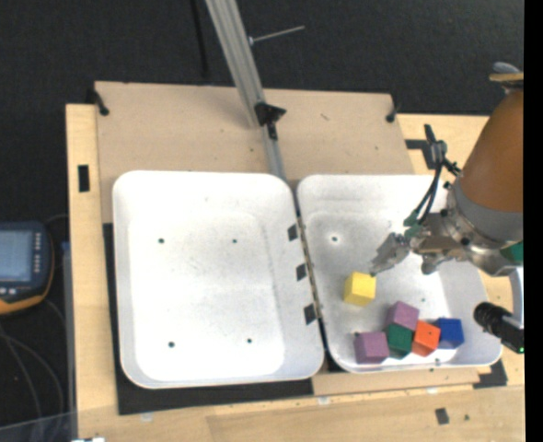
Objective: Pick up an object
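Observation:
Several small cubes lie in the right bin [345, 215]. A yellow cube [361, 288] sits apart near the bin's middle. Along the front wall a cluster holds two purple cubes [403, 316] [371, 346], a green cube [399, 339], an orange cube [425, 337] and a blue cube [449, 331]. My gripper [402, 265] hangs over the right bin, just above and to the right of the yellow cube. Its fingers are spread open with nothing between them, and the left fingertip [380, 262] points down toward the yellow cube.
The left bin [124, 247] stands beside the right one, with black clips [301, 270] along the shared edge. A slanted metal pole [239, 53] rises from the back. A small screen device [9, 261] lies off the bench at the left.

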Controlling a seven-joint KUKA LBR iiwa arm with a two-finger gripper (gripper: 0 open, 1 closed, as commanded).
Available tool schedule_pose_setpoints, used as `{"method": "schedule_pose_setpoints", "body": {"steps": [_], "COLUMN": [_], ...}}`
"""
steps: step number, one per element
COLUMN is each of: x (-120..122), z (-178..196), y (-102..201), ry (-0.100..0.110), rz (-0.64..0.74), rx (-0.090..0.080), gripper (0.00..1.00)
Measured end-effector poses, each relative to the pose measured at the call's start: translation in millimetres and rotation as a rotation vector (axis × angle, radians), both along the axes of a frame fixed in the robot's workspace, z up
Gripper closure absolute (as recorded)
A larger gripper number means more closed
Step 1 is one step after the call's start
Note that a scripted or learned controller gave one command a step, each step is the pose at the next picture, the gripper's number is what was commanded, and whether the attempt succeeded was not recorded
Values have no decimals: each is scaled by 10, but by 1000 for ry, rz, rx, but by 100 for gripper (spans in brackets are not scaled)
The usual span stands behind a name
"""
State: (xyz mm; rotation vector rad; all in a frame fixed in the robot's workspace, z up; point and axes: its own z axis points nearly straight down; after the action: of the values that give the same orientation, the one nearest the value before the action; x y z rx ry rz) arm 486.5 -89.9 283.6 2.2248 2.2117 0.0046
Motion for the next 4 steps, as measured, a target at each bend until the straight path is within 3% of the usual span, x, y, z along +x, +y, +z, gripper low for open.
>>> {"method": "schedule_pose_setpoints", "body": {"steps": [1, 2, 3, 4], "x": [798, 788, 1386, 1475], "z": [-974, -929, -999, -860], "y": [-83, -77, -473, 234], "ry": [8, 4, 0, 2], "rz": [9, 5, 5, 14], "rx": [-1, 1, -2, 3], "gripper": [0, 0, 0, 0]}}
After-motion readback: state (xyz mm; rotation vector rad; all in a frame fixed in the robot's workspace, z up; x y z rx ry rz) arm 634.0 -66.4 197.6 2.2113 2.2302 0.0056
